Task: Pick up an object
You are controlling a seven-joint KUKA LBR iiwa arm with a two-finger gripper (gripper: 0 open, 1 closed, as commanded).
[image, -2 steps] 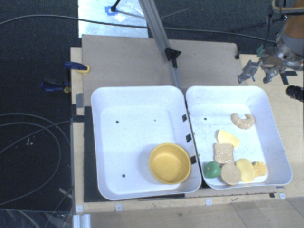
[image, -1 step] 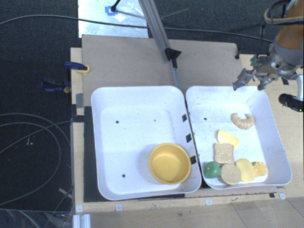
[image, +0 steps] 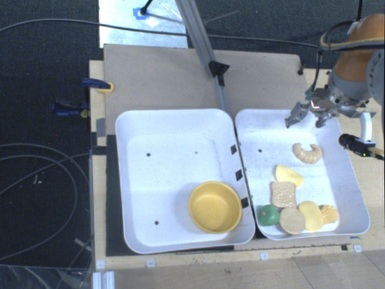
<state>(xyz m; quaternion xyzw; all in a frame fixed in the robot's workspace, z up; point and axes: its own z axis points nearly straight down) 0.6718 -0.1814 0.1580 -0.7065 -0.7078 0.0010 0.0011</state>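
Note:
My gripper (image: 309, 118) hangs over the far edge of the right bin (image: 258, 131), fingers spread open with nothing between them. A pale croissant (image: 308, 153) lies just in front of it on the bin floor. Nearer the front are a yellow wedge (image: 289, 175), a tan cracker (image: 283, 193), a green piece (image: 269, 214), a round beige biscuit (image: 293, 221), a pale yellow lump (image: 311, 215) and a ridged yellow-orange piece (image: 329, 213). A yellow bowl (image: 215, 206) sits in the left bin (image: 156, 143) at its front right.
A grey pole (image: 198, 29) slants from the top of the view down to the gap between the bins. A blue-and-yellow clamp (image: 90, 86) grips the bench's left edge. Cables lie on the dark floor at left.

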